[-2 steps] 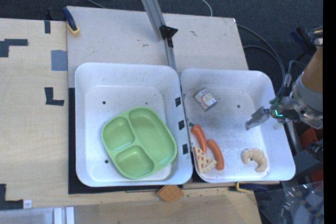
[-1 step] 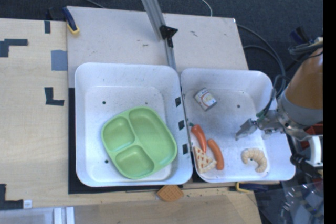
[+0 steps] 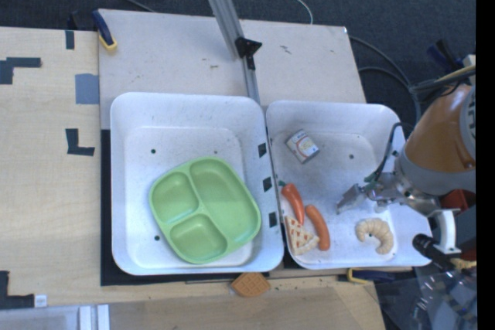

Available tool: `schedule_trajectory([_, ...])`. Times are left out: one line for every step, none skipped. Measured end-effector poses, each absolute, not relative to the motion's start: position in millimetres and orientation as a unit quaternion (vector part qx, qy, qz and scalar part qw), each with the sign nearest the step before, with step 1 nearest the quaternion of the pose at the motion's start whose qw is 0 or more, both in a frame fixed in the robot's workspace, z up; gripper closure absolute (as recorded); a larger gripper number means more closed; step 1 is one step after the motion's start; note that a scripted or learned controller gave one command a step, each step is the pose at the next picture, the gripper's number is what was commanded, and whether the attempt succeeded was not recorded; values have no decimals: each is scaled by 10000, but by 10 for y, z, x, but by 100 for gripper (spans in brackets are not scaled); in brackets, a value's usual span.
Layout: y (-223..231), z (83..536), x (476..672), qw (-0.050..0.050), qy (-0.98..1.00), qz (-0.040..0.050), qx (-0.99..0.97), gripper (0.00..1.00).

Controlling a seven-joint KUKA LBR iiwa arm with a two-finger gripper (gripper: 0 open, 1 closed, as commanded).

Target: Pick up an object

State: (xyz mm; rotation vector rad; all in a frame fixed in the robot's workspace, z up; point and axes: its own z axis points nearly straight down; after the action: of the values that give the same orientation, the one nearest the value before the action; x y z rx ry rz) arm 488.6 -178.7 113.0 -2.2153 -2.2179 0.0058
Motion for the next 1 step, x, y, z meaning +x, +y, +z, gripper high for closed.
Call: schedule_trajectory([-1785, 893, 4888, -2, -7072, 5, -7070, 0])
